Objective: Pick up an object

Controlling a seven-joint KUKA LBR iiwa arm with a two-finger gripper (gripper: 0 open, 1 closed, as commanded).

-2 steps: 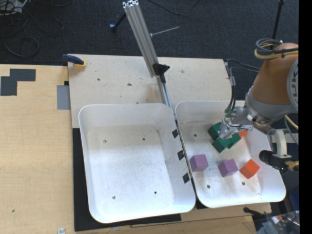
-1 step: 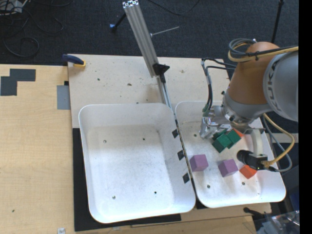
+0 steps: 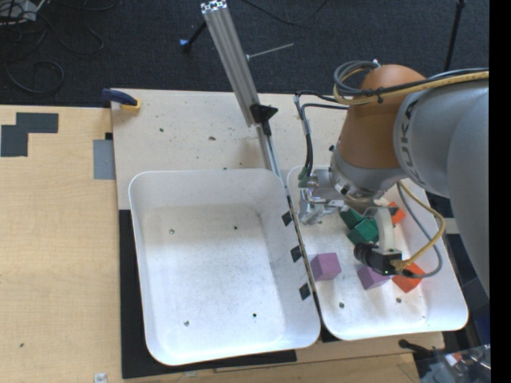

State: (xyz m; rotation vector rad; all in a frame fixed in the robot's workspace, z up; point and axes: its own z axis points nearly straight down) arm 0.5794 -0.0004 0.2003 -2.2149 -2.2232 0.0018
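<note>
My gripper [image 3: 314,204] hangs over the upper left part of the right bin [image 3: 435,313], close to the divider between the two bins. Nothing is visibly held in it. A purple cube [image 3: 325,266] lies in the bin just below the gripper, apart from it. A second purple block [image 3: 370,277] sits further right, beside an orange piece [image 3: 408,278]. A green object [image 3: 363,230] lies right of the gripper, partly under the arm's wrist. A small orange piece [image 3: 393,211] peeks out beside the wrist.
The left bin [image 3: 144,214] lies beside the right one, with black clips [image 3: 295,254] along the shared rim. A slanted aluminium bar [image 3: 235,62] rises behind the bins. The big grey arm with its orange band [image 3: 375,126] covers the right bin's back.
</note>
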